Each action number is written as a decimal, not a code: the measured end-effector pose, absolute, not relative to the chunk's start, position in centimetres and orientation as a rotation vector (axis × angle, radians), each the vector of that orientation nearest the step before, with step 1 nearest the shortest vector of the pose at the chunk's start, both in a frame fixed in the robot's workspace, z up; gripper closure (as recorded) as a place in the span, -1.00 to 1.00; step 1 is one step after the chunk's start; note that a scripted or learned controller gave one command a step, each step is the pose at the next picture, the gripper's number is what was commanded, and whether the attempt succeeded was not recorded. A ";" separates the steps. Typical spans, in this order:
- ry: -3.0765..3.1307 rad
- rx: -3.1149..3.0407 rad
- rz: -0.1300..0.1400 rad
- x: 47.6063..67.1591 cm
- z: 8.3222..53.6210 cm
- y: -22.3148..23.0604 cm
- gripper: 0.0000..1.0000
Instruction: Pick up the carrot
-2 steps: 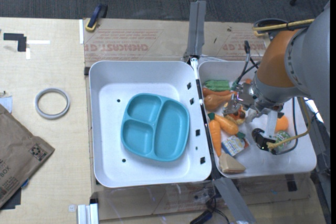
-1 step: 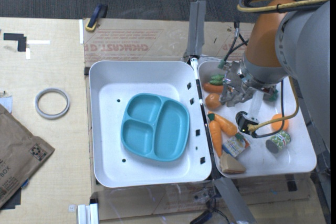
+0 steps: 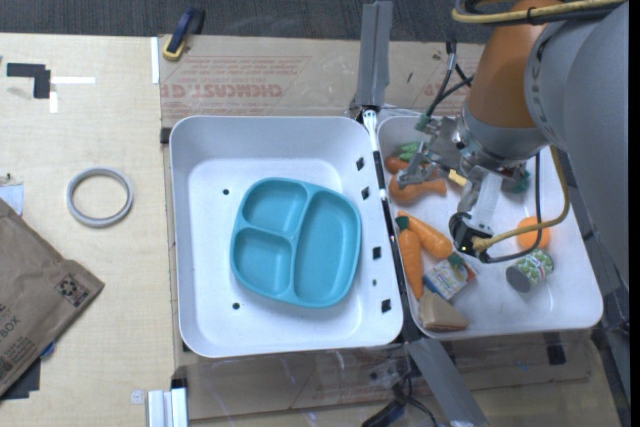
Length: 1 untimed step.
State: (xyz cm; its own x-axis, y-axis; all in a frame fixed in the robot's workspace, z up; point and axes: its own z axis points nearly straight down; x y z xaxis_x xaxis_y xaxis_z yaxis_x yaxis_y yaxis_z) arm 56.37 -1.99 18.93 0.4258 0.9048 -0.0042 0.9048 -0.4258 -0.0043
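Observation:
Two carrots lie in the right bin [image 3: 575,300] near its left wall: one carrot [image 3: 428,235] slants down to the right, and a second carrot [image 3: 411,263] lies beside it against the wall. Another orange piece [image 3: 416,184] rests higher up, just below my gripper [image 3: 421,158]. The gripper hangs low over the upper left part of this bin, under the orange wrist band [image 3: 505,65]. Nothing visibly sits in its grasp. The two lower carrots are a short way below it, apart from it.
A green can [image 3: 530,269], an orange fruit [image 3: 533,234], a small carton [image 3: 448,278] and a tan wedge [image 3: 441,316] share the right bin. A black cable [image 3: 468,231] loops over it. The left bin [image 3: 200,215] holds a teal divided plate [image 3: 297,242].

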 end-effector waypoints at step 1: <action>-1.435 -2.791 0.012 50.5 18.9 -3.5 -1.00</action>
